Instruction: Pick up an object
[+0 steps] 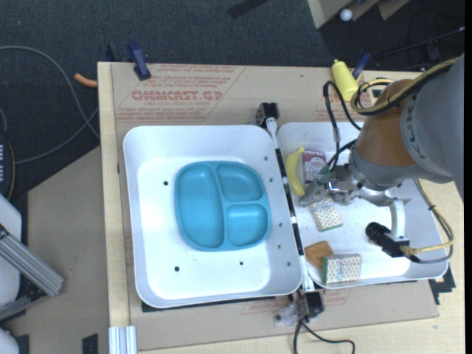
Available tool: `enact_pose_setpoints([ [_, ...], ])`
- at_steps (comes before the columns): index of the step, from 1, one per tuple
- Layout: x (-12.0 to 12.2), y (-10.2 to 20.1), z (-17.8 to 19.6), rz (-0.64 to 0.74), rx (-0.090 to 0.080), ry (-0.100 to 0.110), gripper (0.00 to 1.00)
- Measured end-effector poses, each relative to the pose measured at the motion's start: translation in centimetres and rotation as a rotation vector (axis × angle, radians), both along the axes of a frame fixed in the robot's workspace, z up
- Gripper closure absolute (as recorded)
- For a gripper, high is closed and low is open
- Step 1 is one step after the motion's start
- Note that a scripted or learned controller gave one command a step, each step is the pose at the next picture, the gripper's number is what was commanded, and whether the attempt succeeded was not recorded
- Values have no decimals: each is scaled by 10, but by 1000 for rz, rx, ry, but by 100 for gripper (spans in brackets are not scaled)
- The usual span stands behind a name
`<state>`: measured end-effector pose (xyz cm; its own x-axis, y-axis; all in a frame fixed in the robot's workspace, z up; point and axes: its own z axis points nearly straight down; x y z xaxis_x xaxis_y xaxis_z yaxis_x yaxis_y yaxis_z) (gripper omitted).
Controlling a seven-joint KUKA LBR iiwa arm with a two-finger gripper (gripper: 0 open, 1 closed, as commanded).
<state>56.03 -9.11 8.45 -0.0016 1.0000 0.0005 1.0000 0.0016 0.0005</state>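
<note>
Objects fill two white bins: the left bin holds one blue divided plate; the right bin holds one banana, two patterned packets, one brown block. The gripper hovers just beside the banana; its grip I can't make out.

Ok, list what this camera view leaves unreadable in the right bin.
- Gripper: finger state lost in dark clutter under the wrist.
- Right bin: much of its floor covered by the arm.
- Packet by the banana: label too small to read.
</note>
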Motion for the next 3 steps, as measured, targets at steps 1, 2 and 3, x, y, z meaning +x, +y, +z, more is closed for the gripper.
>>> enact_pose_setpoints([
  [1, -21, -7, 0, -2, 0, 2, 0],
  [2, -21, -7, 10, -2, 0, 1, 100],
  [3, 9, 56, 101, 1, 1, -2, 100],
])
